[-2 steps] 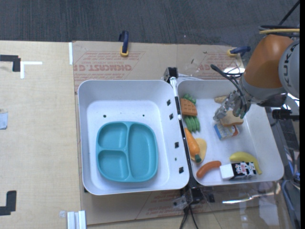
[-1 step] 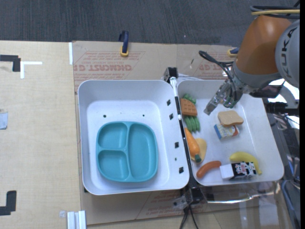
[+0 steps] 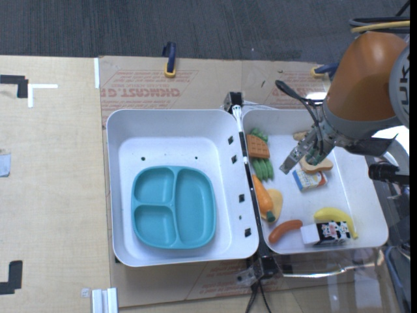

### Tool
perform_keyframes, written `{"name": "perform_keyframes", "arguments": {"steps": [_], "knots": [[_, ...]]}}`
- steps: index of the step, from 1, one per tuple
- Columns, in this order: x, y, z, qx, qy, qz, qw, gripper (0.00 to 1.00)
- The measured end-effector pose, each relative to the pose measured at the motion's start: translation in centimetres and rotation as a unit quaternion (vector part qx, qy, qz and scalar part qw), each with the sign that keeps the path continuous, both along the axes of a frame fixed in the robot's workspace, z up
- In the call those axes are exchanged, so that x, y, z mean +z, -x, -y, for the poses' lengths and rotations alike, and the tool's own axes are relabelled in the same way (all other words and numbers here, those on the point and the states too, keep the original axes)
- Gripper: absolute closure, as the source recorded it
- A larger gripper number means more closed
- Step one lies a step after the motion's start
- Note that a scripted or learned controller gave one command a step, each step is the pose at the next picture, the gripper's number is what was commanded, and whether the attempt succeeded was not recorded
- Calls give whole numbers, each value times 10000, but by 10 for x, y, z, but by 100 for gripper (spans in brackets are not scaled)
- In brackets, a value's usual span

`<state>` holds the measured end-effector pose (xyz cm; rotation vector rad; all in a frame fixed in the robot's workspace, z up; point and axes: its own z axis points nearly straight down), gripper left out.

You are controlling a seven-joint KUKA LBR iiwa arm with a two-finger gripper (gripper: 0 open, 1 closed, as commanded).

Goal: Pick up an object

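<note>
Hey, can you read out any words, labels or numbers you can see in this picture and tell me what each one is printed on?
"CHIMCAST GR...": red print, upside down, on the cardboard sheet behind the left bin; only roughly legible.
"UK": part of black lettering on the arm, cut off at the picture's edge.
Red print on the cardboard in front of the bins: too blurred to read.
Small carton with a cow pattern: no legible text.
Blue-edged packet: too small to read.

R bin [image 3: 365,181] centre free; toys [image 3: 264,175] crowd L wall, front edge.
</note>
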<state>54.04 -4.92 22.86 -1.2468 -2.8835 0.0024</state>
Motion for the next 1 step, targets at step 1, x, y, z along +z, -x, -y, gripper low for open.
{"name": "perform_keyframes", "arguments": {"steps": [1], "knots": [[9, 20, -21, -1689, 5, -3, 9856, 100]]}}
